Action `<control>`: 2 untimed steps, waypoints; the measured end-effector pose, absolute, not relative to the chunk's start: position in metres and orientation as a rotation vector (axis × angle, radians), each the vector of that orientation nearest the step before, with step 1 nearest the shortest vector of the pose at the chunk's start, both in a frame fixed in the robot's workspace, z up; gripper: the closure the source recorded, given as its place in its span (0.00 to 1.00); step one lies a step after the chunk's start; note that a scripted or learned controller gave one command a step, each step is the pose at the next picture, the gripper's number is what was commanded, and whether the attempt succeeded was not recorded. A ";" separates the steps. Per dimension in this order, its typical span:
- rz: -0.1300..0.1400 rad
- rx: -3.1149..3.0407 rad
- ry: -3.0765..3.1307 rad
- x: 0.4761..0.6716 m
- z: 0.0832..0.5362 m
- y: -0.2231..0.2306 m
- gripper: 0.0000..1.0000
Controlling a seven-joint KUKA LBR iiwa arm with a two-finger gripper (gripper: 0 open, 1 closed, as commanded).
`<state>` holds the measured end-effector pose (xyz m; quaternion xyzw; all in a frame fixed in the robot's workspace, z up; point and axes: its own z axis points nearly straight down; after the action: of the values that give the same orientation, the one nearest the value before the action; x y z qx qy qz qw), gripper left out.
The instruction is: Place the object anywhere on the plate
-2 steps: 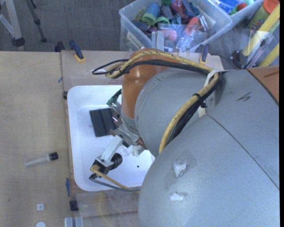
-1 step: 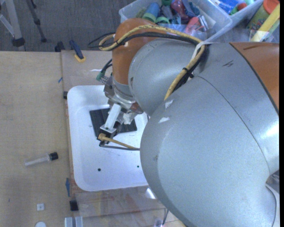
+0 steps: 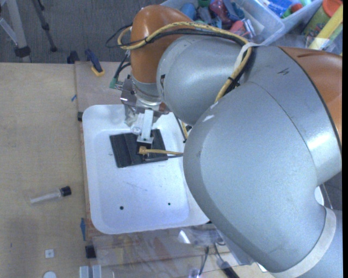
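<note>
My gripper [image 3: 137,122] hangs low over the far half of the left white bin [image 3: 103,217], under the orange wrist band [image 3: 147,38]. It points down at the bin floor. The grey arm [image 3: 261,163] reaches in from the right and covers the right bin, so whatever lies there is hidden. Nothing can be made out between the gripper's tips from this angle.
Two small dark dots [image 3: 121,207] mark the near part of the left bin's floor. On the bench to the left lies a small clear tube with a black cap [image 3: 50,195]. A blue clamp [image 3: 95,63] sits beyond the bin. Clear boxes of coloured items [image 3: 255,13] stand at the back.
</note>
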<state>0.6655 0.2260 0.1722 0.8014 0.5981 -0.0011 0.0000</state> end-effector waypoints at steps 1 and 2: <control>-0.011 2.789 1.450 0.576 0.170 0.225 1.00; -0.009 2.356 2.085 0.505 0.144 0.225 1.00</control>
<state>0.5047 0.2246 0.1442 0.7489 0.6627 -0.0029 -0.0022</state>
